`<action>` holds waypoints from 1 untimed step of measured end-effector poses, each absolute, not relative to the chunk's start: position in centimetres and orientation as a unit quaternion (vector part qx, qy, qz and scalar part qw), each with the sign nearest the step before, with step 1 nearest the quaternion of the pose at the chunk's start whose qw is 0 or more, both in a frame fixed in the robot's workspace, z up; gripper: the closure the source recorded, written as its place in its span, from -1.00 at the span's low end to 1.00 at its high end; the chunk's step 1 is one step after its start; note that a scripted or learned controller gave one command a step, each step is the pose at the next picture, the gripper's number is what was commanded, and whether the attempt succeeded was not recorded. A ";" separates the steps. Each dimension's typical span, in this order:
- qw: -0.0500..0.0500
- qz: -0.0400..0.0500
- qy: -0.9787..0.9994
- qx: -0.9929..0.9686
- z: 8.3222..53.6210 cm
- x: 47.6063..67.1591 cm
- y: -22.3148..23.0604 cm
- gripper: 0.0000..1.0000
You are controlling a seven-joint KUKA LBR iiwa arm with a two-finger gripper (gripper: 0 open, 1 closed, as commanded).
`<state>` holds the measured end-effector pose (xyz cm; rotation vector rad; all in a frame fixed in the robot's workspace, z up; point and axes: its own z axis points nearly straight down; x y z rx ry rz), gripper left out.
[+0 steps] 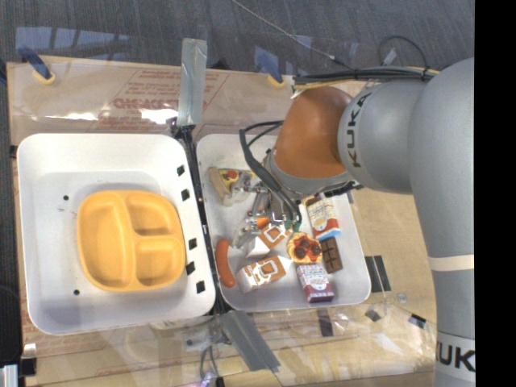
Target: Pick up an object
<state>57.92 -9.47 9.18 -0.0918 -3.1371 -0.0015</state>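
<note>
Orange-red sausage: lies in the right bin at its left wall, long axis running near-to-far, its near end tipped slightly rightward.
Brown packet: just right of the sausage, long axis crosswise, tilted.
Gripper: low over the middle of the right bin, above and right of the sausage, apart from it; whether it is parted or clenched cannot be told, and nothing is seen in its grasp.
Pizza slice: at the far left of the right bin, tip pointing near.
Round pastry: right of the gripper, beside a dark bar.
Purple carton: near edge of the right bin.
White carton: under the wrist.
Yellow divided tray: in the left bin.
Arm: grey, orange band above the wrist.
</note>
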 end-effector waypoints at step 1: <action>0.001 0.000 -0.996 -0.093 9.2 55.0 -16.3 -1.00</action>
